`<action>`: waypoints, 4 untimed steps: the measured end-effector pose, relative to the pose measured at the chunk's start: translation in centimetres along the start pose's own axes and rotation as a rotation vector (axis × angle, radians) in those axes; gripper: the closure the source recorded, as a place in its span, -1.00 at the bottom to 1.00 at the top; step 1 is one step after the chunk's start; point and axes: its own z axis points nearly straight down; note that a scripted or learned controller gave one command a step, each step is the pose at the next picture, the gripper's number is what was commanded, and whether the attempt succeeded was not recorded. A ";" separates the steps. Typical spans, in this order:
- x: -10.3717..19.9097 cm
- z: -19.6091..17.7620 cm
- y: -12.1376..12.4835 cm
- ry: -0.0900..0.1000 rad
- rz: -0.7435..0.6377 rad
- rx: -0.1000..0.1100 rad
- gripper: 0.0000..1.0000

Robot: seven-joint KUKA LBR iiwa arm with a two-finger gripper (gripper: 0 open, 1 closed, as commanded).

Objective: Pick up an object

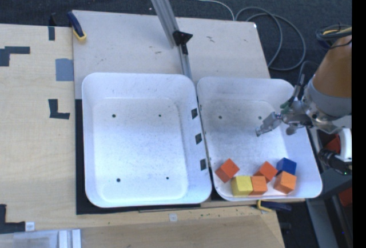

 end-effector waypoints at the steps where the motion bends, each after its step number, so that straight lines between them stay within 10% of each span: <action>1: 8.8 0.1 4.1 0.003 -0.010 -0.002 -1.00; 2: 9.3 -1.8 9.0 -0.001 -0.002 -0.005 -1.00; 3: 9.9 -4.3 -0.9 0.000 0.003 0.003 -1.00; 4: 16.6 1.2 -3.4 0.002 -0.005 0.008 -1.00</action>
